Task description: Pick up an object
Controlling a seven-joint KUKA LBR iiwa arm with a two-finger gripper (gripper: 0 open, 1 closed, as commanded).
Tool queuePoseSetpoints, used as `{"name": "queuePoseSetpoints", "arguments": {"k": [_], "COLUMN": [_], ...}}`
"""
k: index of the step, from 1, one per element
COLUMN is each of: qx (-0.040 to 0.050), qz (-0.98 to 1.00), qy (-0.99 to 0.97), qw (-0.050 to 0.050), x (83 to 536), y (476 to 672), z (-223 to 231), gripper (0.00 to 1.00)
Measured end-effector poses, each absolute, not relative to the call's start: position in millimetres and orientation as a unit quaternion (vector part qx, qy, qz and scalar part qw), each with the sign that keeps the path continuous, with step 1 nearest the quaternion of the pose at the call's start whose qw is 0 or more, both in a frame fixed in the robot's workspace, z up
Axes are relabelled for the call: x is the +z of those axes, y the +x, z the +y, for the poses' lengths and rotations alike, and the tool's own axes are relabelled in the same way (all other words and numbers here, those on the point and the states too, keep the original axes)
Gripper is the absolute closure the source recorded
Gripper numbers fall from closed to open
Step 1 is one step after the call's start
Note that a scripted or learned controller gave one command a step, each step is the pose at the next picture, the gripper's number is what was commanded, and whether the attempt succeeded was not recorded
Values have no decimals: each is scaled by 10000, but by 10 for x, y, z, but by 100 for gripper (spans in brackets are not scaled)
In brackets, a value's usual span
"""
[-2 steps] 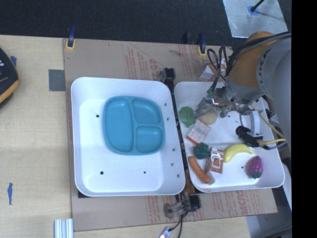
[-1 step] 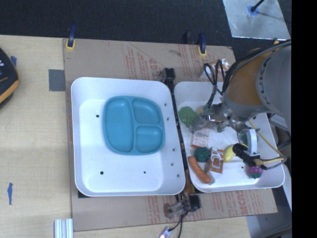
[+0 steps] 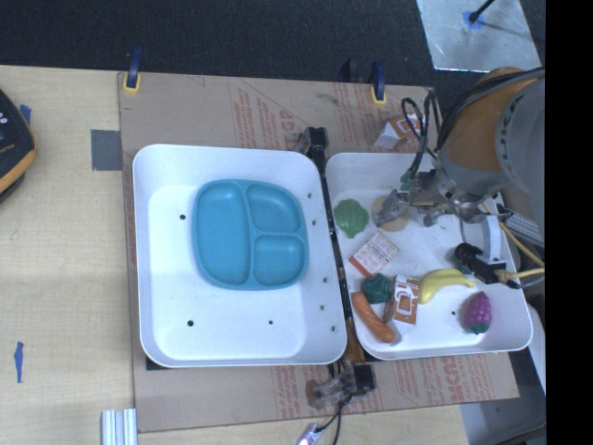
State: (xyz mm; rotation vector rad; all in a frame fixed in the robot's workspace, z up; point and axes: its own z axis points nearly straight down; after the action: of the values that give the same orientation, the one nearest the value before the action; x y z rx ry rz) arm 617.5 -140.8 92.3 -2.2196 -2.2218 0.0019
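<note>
Camera view: gripper point(image 3: 428, 202) down over the far half of the right bin point(image 3: 519, 341), reaching in from the right. Open or clenched: cannot tell, nor whether anything is held.

Just beside the gripper tip, on its left: a small tan lump point(image 3: 392, 214), blurred, perhaps touching. Further left of it, a green ball point(image 3: 350, 217). Nearer the camera than the tip: a red-and-white packet point(image 3: 375, 251), a banana point(image 3: 447, 282), a purple grape bunch point(image 3: 477, 312), a small carton point(image 3: 405, 301) and a carrot point(image 3: 375, 318).

Likeliest pick, judging by closeness: the tan lump. Probably toy-light and stiff, so little squeeze needed; best taken across its narrow width, dead centre, to stop it squirting sideways. Packet flat and thin, hard to get under. Banana smooth and curved, apt to roll unless taken at mid-length.

Well apart to the left, in the left bin point(image 3: 148, 248): a blue divided plate point(image 3: 250, 233).
</note>
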Motion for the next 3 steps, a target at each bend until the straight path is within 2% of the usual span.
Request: {"name": "queuePoseSetpoints", "arguments": {"k": [1, 2, 3], "qx": [4, 6, 10], "qz": [-7087, -7101, -7095], "qy": [-7055, -7041, -7047], "qw": [9, 2, 12], "x": [922, 1033, 1925], "y": [6565, 6570, 5692], "z": [-1210, -1217, -385], "gripper": [0, 100, 100]}}
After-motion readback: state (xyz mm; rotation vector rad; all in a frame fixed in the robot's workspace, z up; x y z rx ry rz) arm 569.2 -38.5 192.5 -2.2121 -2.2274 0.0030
